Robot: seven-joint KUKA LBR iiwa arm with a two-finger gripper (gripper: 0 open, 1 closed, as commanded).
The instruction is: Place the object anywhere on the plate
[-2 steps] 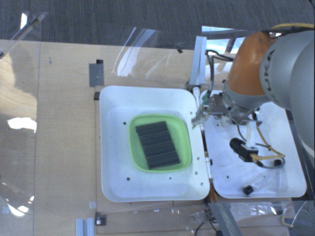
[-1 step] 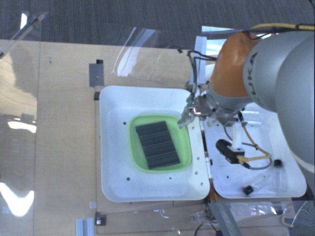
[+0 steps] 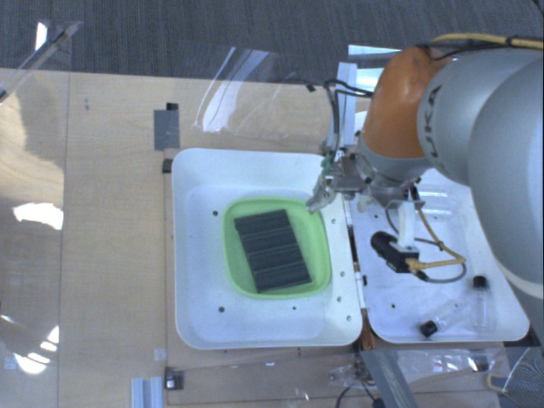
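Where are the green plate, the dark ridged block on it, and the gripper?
green plate (image 3: 319,262), camera view, bare right rim.
dark ridged block (image 3: 272,250), camera view, middle of its top face.
gripper (image 3: 321,195), camera view, fingertips at the plate's upper right corner.

From my station I see the wooden bench (image 3: 93,253) carrying two shallow white bins side by side: the left bin (image 3: 200,313) sits under and to the left of the tool (image 3: 326,187), the right bin (image 3: 501,317) under and behind the wrist. Also on the bench top, well off to the tool's left and a little beyond it, a small grey bracket (image 3: 167,127) stands close to the left bin's far corner. Another small fitting (image 3: 146,391) sits at the bench's near edge, below that bin's near left corner.
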